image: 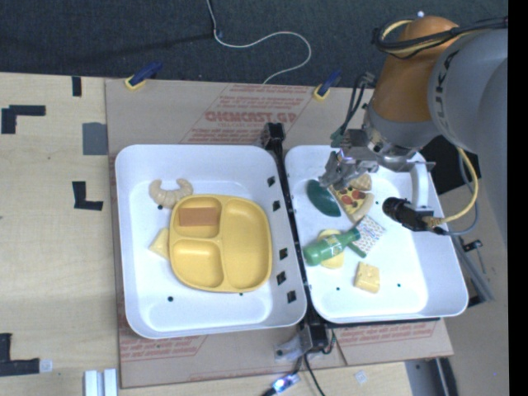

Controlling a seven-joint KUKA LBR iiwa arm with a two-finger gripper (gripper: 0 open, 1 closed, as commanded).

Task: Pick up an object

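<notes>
In the right bin [437, 291], the pincer [340, 174] hovers over the pizza slice [357, 198]; its grip state I cannot tell. Descend squarely, avoiding the green bottle [332, 247].

One fixed camera looked down at a slant on the bench [49, 221] from above.

It stood far enough off to take in both bins whole: the left bin [136, 221] sat near the middle of the view and the right bin [429, 287] toward its right side. The bench's far edge lay along the top, with dark floor [99, 15] beyond it, and the near edge ran off the bottom. The arm [429, 73] came in from the upper right, over the right bin's far edge.
</notes>
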